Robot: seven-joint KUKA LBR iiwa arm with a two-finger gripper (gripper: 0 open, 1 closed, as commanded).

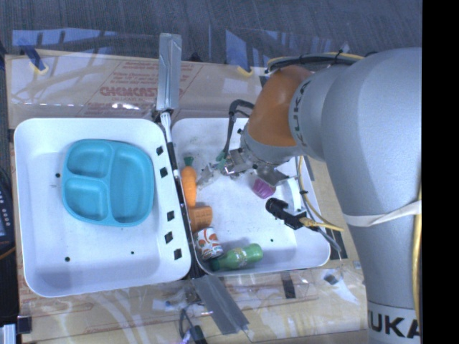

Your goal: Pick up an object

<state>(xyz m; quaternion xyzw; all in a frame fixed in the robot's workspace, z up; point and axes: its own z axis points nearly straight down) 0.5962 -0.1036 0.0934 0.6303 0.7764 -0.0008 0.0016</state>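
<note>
Over right bin (315,253), tool (215,169), perhaps empty

A blue divided plate (109,181) with three compartments lies in the left white bin (43,264), toward its upper middle. The right white bin (315,253) sits just beside it, their inner walls touching along a divider with black clips (171,213). Both bins rest on a pale worktop (93,84) covered with clear film and red printed lettering. Grey carpeted floor (107,6) lies beyond.
</note>
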